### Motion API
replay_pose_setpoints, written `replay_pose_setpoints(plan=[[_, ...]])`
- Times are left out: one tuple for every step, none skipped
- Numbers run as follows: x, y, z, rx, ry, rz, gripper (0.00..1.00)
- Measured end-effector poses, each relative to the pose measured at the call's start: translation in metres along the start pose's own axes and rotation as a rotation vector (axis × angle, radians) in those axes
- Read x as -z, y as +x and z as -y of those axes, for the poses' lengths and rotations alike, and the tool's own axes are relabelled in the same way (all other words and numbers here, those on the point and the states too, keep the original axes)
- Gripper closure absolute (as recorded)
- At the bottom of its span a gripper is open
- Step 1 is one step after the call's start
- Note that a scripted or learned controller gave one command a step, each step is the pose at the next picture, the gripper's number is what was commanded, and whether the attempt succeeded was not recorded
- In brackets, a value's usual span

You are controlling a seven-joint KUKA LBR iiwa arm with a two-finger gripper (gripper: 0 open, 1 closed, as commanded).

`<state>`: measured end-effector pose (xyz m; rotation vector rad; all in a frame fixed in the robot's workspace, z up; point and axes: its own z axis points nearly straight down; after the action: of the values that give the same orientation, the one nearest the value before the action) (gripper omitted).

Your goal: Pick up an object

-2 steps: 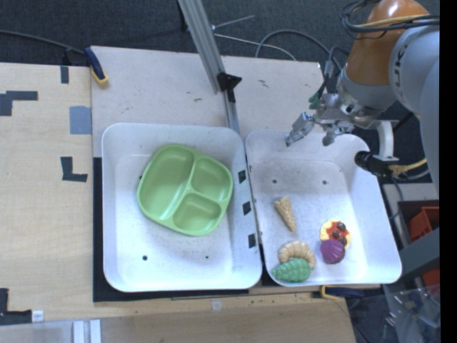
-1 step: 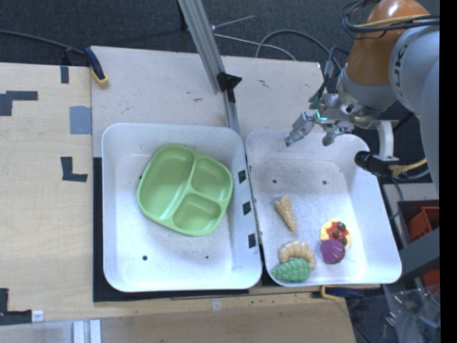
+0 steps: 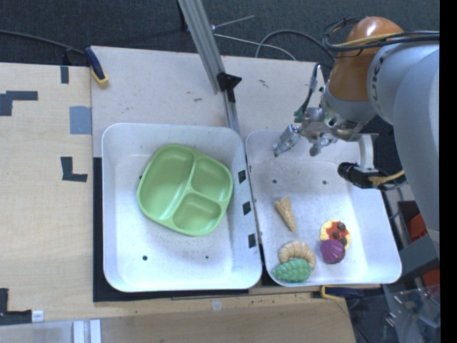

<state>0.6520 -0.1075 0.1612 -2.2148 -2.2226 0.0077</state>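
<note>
Above the far end of the right bin the gripper hangs with its two fingers spread apart and nothing between them, one fingertip reaching toward the bin's far left corner and the other nearer the wrist. Behind it the grey arm comes in from the right, its orange band sitting just above the wrist. On the floor of that same bin, well apart from the gripper, lie the small toy foods: a tan cone-shaped piece near the middle, a beige croissant-like piece at the near edge with a green bumpy piece touching it just below, and to their right a purple piece pressed against a yellow piece with dark spots. Beside it, the left bin holds a green divided plate, lying tilted and turned at an angle, with three compartments showing. A grey metal bar slants down from the top of the picture toward the gap between the two bins. Both bins rest on the pale bench, which carries a few grey tape marks on its left side.
</note>
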Motion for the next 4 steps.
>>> replay_pose_setpoints(plan=[[-0.064,-0.005,0.001,-0.002,0.002,0.000,0.00],[-0.073,-0.004,0.001,-0.001,-0.003,0.001,0.00],[-0.063,-0.003,0.001,0.000,-0.004,0.001,1.00],[-0.019,-0.006,-0.004,-0.002,-0.009,-0.001,1.00]])
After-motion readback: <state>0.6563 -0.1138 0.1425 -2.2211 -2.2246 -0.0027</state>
